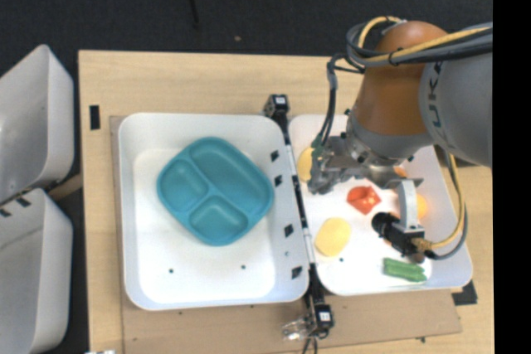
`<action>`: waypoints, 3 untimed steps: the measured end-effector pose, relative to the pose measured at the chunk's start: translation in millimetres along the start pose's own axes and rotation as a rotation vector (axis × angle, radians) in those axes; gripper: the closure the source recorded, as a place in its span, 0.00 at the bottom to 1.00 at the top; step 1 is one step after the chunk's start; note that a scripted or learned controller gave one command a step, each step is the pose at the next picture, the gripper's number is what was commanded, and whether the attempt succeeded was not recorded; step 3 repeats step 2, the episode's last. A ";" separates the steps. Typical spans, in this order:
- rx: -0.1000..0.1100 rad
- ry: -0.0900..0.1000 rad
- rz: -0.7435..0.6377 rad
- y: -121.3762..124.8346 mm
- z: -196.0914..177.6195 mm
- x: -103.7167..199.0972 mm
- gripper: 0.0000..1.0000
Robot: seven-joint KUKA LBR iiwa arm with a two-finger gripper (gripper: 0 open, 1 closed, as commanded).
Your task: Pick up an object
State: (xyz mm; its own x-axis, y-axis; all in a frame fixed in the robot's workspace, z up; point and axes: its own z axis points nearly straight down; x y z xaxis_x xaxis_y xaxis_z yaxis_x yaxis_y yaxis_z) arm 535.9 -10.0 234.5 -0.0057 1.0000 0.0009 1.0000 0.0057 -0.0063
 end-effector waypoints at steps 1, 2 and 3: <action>-0.001 0.001 -0.002 -20.1 -10.5 49.4 1.00; 0.000 -0.001 0.000 -34.5 5.4 89.0 1.00; 0.000 -0.001 0.000 -34.5 5.4 89.0 1.00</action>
